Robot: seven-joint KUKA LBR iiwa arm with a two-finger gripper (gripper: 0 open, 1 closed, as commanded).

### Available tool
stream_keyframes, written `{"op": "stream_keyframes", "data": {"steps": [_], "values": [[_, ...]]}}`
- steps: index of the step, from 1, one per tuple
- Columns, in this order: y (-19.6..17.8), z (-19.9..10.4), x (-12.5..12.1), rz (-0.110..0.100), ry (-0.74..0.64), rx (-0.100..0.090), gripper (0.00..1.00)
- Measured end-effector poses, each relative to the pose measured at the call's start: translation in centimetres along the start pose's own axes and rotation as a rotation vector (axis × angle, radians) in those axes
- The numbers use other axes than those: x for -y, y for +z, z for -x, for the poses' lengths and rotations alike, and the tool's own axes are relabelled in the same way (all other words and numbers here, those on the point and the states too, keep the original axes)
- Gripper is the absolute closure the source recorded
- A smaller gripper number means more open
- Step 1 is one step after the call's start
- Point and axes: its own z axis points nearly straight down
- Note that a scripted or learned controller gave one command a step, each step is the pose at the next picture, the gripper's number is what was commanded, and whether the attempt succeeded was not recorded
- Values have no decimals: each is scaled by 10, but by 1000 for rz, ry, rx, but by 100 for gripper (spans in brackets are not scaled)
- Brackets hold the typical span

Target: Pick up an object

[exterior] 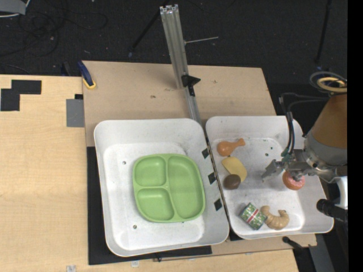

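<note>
White plastic lines both bins on the tabletop [227,89], and the right bin [249,126] holds all the loose things: an orange chicken-leg toy [229,147] near its back left, a yellow wedge [235,167] with a brown ball [231,181] touching its front edge, a green can [251,216] lying tilted near the front, and a tan curled piece [275,219] just beside the can. A pink and red round thing [294,180] lies toward the right side of that bin. The left bin [110,137] carries a green divided plate [168,187].

The gripper [283,166] is low inside the right bin, just beside the pink round thing, with one finger reaching left over the bare floor. Whether it is spread or pressed together I cannot tell from this angle, and nothing is plainly seen between its fingers.

By my reading, the task is at the reach or grasp stage, not done. Every object seems to rest on the bin floor, so the closing, the lift and the proof of a hold are all left. The pink round thing looks the likeliest target.
</note>
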Motion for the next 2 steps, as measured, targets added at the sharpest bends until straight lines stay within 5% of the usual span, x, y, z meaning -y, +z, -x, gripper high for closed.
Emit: {"op": "stream_keyframes", "data": {"steps": [2], "values": [[70, -5, -3, 15, 1, 5, 0]]}}
